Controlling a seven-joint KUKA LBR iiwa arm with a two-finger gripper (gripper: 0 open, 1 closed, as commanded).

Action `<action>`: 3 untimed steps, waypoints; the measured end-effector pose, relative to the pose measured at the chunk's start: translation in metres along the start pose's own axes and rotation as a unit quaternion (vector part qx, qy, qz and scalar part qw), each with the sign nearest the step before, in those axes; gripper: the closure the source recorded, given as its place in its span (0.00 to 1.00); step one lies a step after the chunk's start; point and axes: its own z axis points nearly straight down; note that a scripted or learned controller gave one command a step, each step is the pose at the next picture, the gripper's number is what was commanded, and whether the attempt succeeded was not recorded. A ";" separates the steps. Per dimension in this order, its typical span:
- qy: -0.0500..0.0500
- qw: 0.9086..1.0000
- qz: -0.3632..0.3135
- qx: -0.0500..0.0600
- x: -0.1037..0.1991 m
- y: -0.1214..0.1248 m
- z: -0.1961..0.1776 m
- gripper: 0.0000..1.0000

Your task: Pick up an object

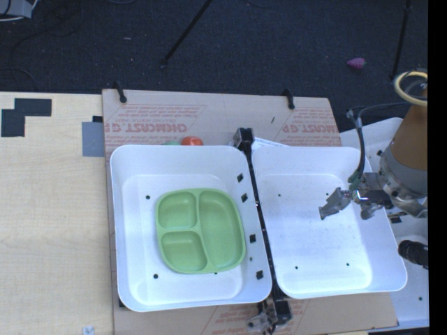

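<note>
Camera view: two shallow white plastic bins side by side on a cardboard sheet (209, 121) over a light wood bench (49, 215), dark floor (209, 33) behind. Left bin (129, 166) holds one pale green three-compartment plastic tray (200, 230), lying flat near centre, nothing on top of it. Right bin (314, 271) has the grey two-finger gripper (334, 206) over its right half, well apart from the tray. Fingers look slightly apart with nothing between them, though the view is poor. One small orange-red object (191, 142) sits behind the left bin's far rim.
</note>
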 end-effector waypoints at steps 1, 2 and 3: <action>0.000 1.000 0.000 -0.003 0.000 0.001 -0.003 0.00; 0.000 1.000 0.000 0.001 -0.005 0.000 0.060 0.00; 0.001 1.000 0.000 0.001 -0.005 -0.004 0.125 0.00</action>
